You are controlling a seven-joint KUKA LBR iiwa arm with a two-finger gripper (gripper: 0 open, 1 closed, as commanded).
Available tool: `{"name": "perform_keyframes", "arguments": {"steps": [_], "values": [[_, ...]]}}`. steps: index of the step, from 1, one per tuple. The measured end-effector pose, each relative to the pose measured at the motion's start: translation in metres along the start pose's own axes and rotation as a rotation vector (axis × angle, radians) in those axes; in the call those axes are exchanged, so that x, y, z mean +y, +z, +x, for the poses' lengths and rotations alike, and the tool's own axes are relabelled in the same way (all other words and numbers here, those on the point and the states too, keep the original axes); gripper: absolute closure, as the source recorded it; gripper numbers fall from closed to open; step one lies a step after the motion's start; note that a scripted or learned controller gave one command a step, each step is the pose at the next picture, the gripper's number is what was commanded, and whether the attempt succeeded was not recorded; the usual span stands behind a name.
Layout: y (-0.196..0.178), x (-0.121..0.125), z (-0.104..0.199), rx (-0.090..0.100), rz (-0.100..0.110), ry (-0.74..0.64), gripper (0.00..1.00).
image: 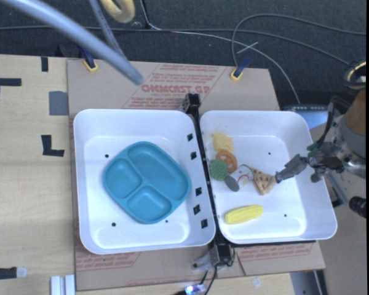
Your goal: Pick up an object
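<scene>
**Gripper over the right bin's edge, toys lying apart from it**

The grey two-finger gripper [298, 165] reaches in over the right rim of the right shallow white plastic bin [295, 226]; whether its fingers are parted or closed I cannot tell. Nothing shows between them. Near it lies a tan wedge-shaped toy [262, 181]. A yellow corn-cob toy [243, 214] rests toward the bin's front. By the divider sit a green leafy toy [218, 169], an orange ring [226, 159] and a pale yellow block [222, 142]. The left white bin [92, 226] holds a blue three-compartment plastic tray [146, 181].
</scene>
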State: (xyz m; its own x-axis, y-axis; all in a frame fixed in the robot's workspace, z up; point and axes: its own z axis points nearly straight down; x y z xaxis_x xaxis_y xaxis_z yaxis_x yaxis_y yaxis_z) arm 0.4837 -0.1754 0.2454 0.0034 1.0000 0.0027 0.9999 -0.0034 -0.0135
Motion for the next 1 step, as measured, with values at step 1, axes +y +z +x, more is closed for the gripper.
{"name": "perform_keyframes", "arguments": {"steps": [1], "values": [[-0.0062, 0.0024, 0.0005, -0.003, -0.012, -0.004, 0.0]]}}
